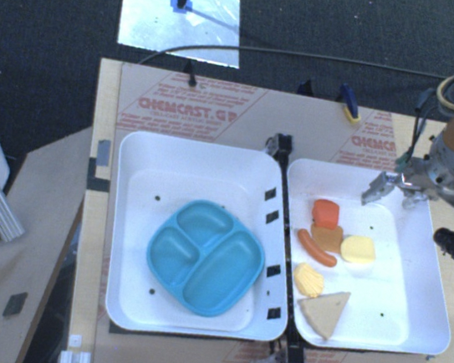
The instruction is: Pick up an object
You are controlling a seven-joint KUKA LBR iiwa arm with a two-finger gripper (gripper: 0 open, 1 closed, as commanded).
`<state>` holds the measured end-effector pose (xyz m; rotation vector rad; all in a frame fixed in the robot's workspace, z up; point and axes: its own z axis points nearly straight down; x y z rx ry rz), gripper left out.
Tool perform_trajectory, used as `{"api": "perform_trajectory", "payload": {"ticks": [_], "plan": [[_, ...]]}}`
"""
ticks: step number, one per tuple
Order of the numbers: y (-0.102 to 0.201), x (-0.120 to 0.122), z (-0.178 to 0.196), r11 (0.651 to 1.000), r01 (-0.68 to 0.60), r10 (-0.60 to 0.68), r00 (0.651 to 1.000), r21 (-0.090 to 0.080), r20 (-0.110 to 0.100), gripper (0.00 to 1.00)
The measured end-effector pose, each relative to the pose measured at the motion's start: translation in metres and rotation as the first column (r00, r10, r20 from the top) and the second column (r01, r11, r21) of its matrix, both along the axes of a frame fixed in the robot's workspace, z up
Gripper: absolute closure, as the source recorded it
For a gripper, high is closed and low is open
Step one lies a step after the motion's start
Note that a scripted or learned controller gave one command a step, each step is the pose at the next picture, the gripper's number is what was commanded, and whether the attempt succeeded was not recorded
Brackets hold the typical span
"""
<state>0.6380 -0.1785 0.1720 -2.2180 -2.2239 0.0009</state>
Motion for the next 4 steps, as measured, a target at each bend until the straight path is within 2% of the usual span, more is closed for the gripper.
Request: {"api": "perform_trajectory", "payload": {"ticks": [2, 3, 4], "plan": [[-0.005, -0.008, -0.089, 1.000, 0.001, -0.001, 1.000, 0.000, 0.000, 0.00], [-0.006, -0.006, -0.076, 1.000, 0.000, 0.000, 1.000, -0.002, 0.006, 1.00], [-0.015, -0.005, -0.026, 1.000, 0.002, -0.002, 1.000, -0.002, 0.007, 1.00]]}}
